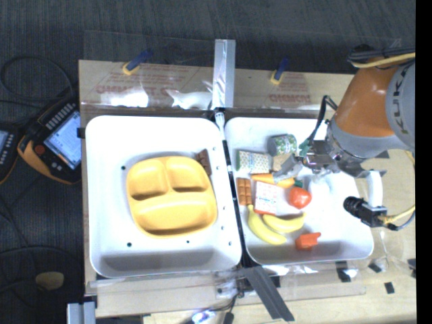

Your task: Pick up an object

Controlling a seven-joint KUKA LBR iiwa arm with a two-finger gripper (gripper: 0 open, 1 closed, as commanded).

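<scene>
Where arm (368, 113) blocks, claw (305, 160) tips obscured

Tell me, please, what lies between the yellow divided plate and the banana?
In the camera view, the two bins' adjoining white walls separate the yellow divided plate from the banana. A small brown waffle-like piece also sits just inside the right bin.

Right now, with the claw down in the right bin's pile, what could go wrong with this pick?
1. Clutter: the red tomato-like toy, white printed card and yellow plastic bananas touch or overlap, so the claw may snag two items or none.
2. The card lies flat on the bananas and will likely slip from a pinch.
3. A push could shove the small orange toy against the right white bin's wall.
</scene>
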